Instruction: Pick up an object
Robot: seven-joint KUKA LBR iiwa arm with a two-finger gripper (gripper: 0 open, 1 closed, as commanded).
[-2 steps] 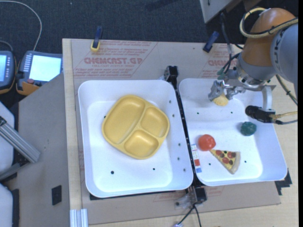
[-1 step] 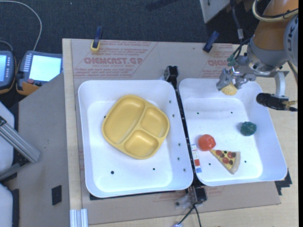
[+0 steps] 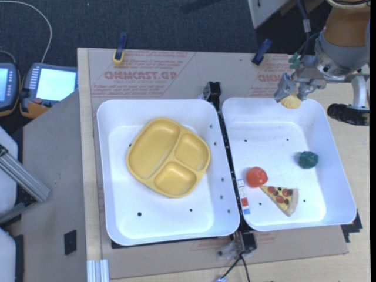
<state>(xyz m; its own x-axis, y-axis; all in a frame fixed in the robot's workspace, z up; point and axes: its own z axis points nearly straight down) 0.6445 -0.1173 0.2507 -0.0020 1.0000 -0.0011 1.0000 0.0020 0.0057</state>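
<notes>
Bench (image 3: 176,75) was cardboard-topped, two white bins side by side, dark floor behind. Gripper (image 3: 292,93) hung over the far rim of the right bin (image 3: 329,157), arm coming in from the right. Jaws were clamped on a small yellow piece (image 3: 291,102): it showed right under the fingertips, lifted to about rim level, not resting on the bin floor as far as I could judge. So the key relation was simple: the held thing sat directly below the jaws, no offset. It looked roundish, no clear long axis.

Outward from there: green lump (image 3: 307,159) sat nearer the camera in the same bin, then red ball (image 3: 256,177) just beside the pizza slice (image 3: 282,198), which pointed left. Left bin (image 3: 111,157) held the yellow divided plate (image 3: 169,157), well apart from the gripper.
</notes>
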